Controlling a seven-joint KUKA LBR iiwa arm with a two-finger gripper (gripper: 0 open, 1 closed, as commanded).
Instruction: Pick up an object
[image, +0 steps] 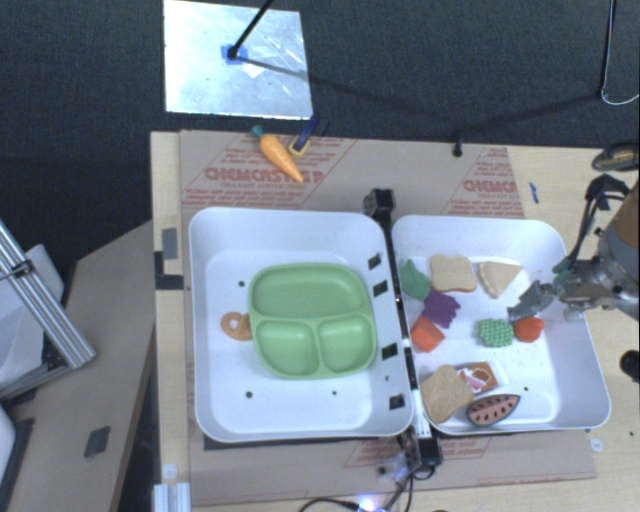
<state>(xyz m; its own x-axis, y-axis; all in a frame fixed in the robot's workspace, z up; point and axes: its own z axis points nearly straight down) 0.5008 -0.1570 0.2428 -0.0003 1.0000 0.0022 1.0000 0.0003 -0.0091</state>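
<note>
The right bin (585, 385) holds several toy foods: a bread slice (452, 272), a pale wedge (498, 276), a purple grape bunch (441, 307), a green knobbly piece (494, 332), a small red-orange piece (529, 329), a tan bread piece (445, 392) and a watermelon slice (493, 408). My gripper (527, 303) reaches in from the right edge. It hangs low over the bin, just above the red-orange piece and to the right of the green knobbly piece. Nothing is visibly lifted.
The left bin (215, 400) holds a green divided plate (310, 320) and a small orange ring (237, 326). A toy carrot (280, 155) lies on the cardboard behind the bins. An orange-red piece (427, 335) and a green piece (412, 278) sit near the black divider (395, 300).
</note>
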